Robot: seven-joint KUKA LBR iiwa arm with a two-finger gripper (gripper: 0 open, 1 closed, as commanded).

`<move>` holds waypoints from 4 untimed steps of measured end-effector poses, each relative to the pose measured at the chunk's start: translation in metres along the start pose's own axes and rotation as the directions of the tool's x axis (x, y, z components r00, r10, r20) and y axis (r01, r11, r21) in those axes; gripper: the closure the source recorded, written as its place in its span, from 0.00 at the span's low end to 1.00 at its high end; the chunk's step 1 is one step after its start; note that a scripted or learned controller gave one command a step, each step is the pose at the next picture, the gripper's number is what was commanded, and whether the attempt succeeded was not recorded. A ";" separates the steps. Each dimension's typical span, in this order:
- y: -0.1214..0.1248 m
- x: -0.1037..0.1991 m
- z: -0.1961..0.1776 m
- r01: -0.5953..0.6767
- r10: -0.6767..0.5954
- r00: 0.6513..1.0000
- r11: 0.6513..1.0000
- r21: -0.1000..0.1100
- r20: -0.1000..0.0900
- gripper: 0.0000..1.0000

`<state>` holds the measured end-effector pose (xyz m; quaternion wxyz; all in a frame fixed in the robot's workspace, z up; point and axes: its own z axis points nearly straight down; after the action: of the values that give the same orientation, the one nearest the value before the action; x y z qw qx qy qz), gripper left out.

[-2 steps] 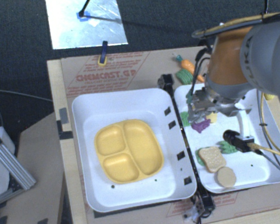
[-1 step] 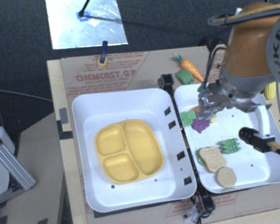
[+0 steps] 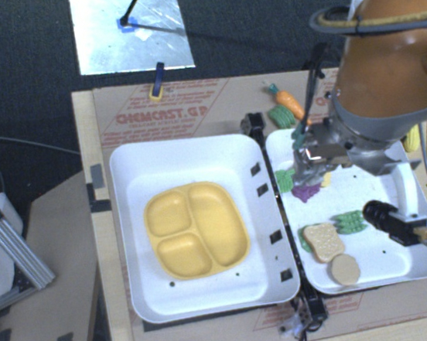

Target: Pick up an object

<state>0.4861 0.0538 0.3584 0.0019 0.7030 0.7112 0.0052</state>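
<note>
Arm over right bin [image 3: 412, 253], pincer [image 3: 311, 162] low above purple toy [image 3: 305, 190] near bin's left wall, apparently chosen target. Pincer state: cannot tell, wrist blocks view. Toy lies on bin floor, not lifted. Bread slice [image 3: 323, 241], cookie [image 3: 344, 269], green piece [image 3: 350, 222] nearby, apart. Yellow divided plate [image 3: 195, 228] in left bin [image 3: 148, 299].

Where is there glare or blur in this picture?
Camera view: the shiny sheet at the top catches bright glare; the arm close to the lens looks soft and blurred; the yellow tray and the bread slice are evenly lit, fairly sharp.
</note>
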 end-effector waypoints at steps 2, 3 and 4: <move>0.001 0.058 0.005 -0.004 0.004 1.000 1.000 0.006 0.003 1.00; -0.001 0.020 0.088 -0.015 0.015 1.000 1.000 0.015 0.007 1.00; 0.000 0.022 0.084 -0.011 0.011 1.000 1.000 0.009 0.004 0.00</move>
<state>0.4868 0.0765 0.2747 0.0002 0.7068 0.7074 0.0005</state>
